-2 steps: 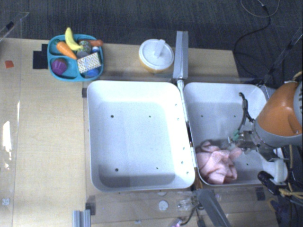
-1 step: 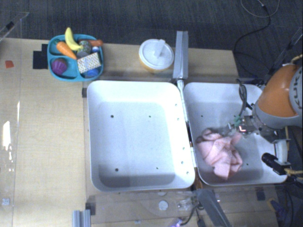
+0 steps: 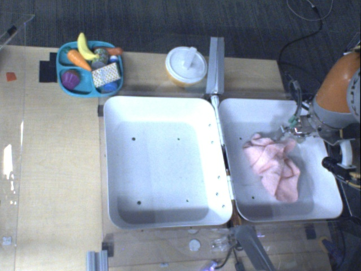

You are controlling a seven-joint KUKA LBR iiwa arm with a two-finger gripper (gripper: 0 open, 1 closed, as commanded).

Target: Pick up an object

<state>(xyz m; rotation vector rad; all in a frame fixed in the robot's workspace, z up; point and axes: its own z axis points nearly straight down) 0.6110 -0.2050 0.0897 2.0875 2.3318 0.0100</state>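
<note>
arm reaching in from the right edge, grey body with the orange band showing above the wrist. wrist angling down and leftward. gripper sitting low at the end of it, metal fingers pointing left, too small to read.

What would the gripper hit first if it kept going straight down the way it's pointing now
Most likely the pink cloth in the right bin. The gripper sits at the cloth's upper right edge, pointing down into it. Depth is unclear, so it may already be touching.
</note>
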